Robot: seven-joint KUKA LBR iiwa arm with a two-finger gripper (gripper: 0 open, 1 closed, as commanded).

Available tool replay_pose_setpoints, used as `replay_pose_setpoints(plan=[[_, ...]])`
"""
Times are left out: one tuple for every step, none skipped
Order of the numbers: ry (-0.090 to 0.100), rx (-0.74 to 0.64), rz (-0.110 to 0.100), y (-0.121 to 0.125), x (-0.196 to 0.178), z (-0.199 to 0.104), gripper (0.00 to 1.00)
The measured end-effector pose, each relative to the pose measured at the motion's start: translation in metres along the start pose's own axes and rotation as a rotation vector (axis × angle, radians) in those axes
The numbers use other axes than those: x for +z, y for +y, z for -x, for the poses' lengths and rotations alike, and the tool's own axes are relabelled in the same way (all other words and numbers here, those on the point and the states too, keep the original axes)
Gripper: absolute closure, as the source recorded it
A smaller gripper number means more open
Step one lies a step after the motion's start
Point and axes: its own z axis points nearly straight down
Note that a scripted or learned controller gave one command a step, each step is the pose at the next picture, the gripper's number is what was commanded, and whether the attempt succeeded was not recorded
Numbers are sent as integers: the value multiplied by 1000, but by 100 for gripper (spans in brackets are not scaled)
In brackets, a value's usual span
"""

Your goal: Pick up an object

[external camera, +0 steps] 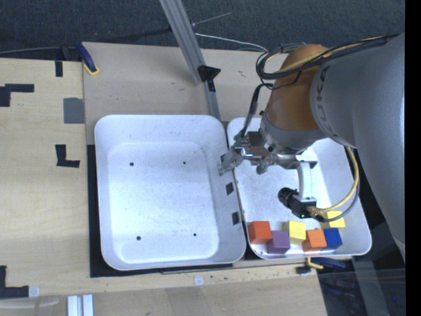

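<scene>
On the left the tabletop carries the left bin, white and speckled. Its right wall runs touching the left rim of the right bin, and everything the coming move depends on lies in that second bin.

The claw hangs over the upper left part of the right bin, just beside the shared wall, under the wrist with its orange band. From above, the metal of the wrist hides the tips, so I cannot tell how far apart they stand, and nothing can be seen held there.

The blocks sit in a tight row along the near edge of the right bin: an orange block, next a purple block, then a yellow block, a second orange block, and a blue block at the right end. All lie toward the bottom of the view from the claw and a little rightward, with bare bin floor between. The first orange block is the nearest. The row's long axis runs left to right, so blocks touch side by side, and a grasp probably has most room closing across the row.
</scene>
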Motion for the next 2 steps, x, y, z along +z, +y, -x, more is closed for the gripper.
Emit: replay_pose_setpoints(plan=[[0,1,-3,-28,0,-39,0],[-2,7,3,-13,-27,6,0]])
